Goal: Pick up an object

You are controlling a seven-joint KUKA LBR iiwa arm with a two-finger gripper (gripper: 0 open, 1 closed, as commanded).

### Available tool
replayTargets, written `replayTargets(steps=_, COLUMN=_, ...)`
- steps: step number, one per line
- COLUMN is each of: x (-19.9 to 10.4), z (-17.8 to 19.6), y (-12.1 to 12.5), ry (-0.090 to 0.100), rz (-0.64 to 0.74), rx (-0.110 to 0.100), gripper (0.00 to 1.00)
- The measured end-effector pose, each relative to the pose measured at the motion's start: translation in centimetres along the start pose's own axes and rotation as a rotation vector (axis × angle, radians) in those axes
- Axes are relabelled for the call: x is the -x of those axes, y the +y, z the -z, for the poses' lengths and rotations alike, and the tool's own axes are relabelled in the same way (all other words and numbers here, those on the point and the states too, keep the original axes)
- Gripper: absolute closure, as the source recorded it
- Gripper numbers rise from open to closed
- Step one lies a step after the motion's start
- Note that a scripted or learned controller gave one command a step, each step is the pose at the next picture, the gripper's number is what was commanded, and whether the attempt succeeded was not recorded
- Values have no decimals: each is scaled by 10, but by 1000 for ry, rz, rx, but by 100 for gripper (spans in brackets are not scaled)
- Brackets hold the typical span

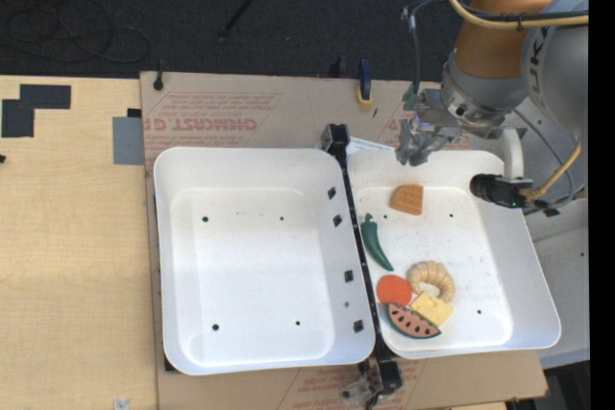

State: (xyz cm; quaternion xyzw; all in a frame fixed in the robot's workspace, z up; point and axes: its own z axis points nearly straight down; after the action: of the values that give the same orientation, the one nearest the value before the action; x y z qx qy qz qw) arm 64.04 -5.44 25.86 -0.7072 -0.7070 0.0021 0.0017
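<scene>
Fingers (414, 155), state impossible to tell, above the right bin's (500, 331) far edge, orange wedge (406, 199) just below.

Two white bins, the left bin (183, 206) and right bin (519, 302), sit side by side on cardboard (240, 115) over a wooden table (67, 254); black cables (77, 14) lie behind.

light: bright, even, overhead | glare: white bins (192, 170) slightly washed | shadows: soft | focus: mildly soft, perhaps compression
</scene>
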Motion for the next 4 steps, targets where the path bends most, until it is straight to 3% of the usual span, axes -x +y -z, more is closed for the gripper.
replayTargets(steps=1, x=39, z=-33, y=-17, ry=0, rz=-3, rx=-1, gripper=100)
replayTargets(steps=2, x=-37, z=-74, y=4, ry=2, rz=6, rx=0, gripper=100)
replayTargets(steps=3, x=-9, z=-71, y=3, ry=0, rz=-1, rx=3, gripper=100)
replayTargets(steps=4, x=-8, z=41, y=5, ry=0, rz=1, rx=15, gripper=100)
